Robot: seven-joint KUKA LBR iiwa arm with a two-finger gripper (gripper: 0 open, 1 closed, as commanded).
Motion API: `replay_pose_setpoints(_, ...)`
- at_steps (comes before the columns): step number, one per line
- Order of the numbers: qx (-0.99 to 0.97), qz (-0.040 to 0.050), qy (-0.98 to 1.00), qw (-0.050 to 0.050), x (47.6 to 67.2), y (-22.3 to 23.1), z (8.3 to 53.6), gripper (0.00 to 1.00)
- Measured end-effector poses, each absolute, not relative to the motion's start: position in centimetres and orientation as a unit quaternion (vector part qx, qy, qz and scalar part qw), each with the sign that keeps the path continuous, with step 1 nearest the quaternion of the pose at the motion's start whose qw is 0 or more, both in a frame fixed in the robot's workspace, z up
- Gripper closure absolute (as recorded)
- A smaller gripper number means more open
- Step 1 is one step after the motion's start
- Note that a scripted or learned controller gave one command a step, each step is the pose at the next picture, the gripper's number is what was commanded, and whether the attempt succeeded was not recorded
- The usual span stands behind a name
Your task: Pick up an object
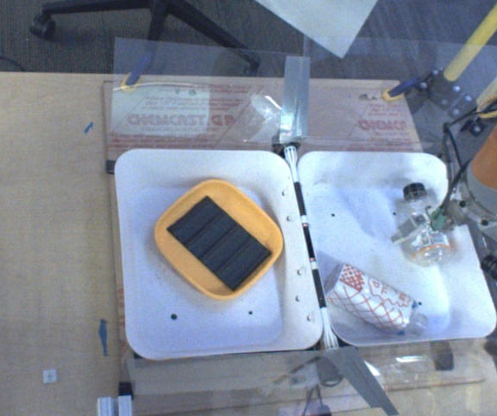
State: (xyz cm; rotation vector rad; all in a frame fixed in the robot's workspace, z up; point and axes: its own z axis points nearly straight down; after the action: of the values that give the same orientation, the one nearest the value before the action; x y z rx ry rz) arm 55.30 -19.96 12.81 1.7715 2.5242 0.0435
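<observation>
A: Start at the left. What's in the left bin (144, 319)?

B: An orange tray (218, 235) with a dark ribbed panel on top, lying flat near the bin's middle, turned at an angle to the walls. Nothing touches it. It looks too wide and flat for a two-finger pinch, which is probably why the arm is busy elsewhere.

A: And across the divider?

B: In the right bin (352, 176), a red-and-white patterned paper cup (371, 297) lies on its side along the front edge, its open end toward the divider. Well apart from it, toward the bin's right edge, is a small clear glass or plastic object (428, 246), hard to identify.

A: Where's the gripper (421, 224)?

B: It is low in the right bin near that right edge, with the arm reaching in over the wall. It sits right at the clear object, which I take to be the target of the pick.

A: Does it have hold of it?

B: I cannot tell. The metal and the clear piece blur together there, so whether the claw is clenched or released is not readable.
</observation>
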Motion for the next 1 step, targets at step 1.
replay_pose_setpoints(1,0.568,0.0144,0.822,0.031,55.59,-20.27,12.78,0.00)
